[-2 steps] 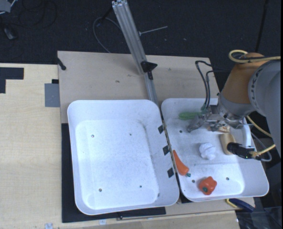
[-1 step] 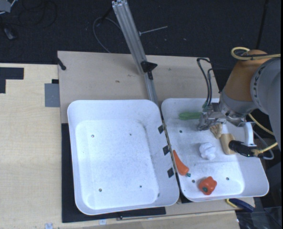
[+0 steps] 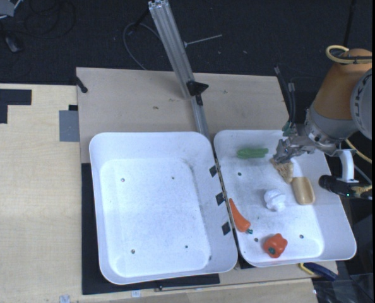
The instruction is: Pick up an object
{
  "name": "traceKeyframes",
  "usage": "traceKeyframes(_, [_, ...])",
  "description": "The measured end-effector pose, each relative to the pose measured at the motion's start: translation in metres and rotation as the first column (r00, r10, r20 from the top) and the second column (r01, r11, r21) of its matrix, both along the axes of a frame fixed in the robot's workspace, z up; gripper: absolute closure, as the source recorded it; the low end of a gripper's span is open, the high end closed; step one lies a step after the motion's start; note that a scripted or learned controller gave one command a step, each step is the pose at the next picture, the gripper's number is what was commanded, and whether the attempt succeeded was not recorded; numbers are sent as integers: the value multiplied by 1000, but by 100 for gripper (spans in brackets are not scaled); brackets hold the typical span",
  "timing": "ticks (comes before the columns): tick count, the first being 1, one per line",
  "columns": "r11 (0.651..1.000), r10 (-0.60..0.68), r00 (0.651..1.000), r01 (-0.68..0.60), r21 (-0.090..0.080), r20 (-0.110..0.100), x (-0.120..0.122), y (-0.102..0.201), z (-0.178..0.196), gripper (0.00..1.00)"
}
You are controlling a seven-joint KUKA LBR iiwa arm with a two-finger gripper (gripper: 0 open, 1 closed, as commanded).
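Note:
The right bin (image 3: 339,232) holds several small objects. A green pod (image 3: 252,151) lies near its far edge. A tan bread-like piece (image 3: 303,190) sits at the right, with a white lump (image 3: 274,199) beside it. An orange carrot (image 3: 239,216) rests along the bin's left wall, and a red pepper (image 3: 274,245) lies near the front. My gripper (image 3: 288,155) hangs low over the far right part of this bin. A small brownish piece (image 3: 283,170) shows directly at its tip; whether it is gripped is unclear.
The left bin (image 3: 112,150) lies beside the right one, their walls meeting at black clips (image 3: 220,197). A slanted metal rail (image 3: 178,55) rises behind the bins. A black handle-like part (image 3: 342,185) juts in at the right bin's edge.

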State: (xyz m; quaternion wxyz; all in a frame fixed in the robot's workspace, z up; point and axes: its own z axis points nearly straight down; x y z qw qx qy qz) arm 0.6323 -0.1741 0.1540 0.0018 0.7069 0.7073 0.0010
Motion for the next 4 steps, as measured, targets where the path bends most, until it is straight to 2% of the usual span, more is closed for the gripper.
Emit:
traceKeyframes(1, [1000,-1,1000,1,0,0,1,-1,49,100])
traceKeyframes(2, [1000,2,1000,-2,2,-4,-6,60,52,100])
traceKeyframes(4, [1000,3,1000,-3,2,-5,-18,152,53,100])
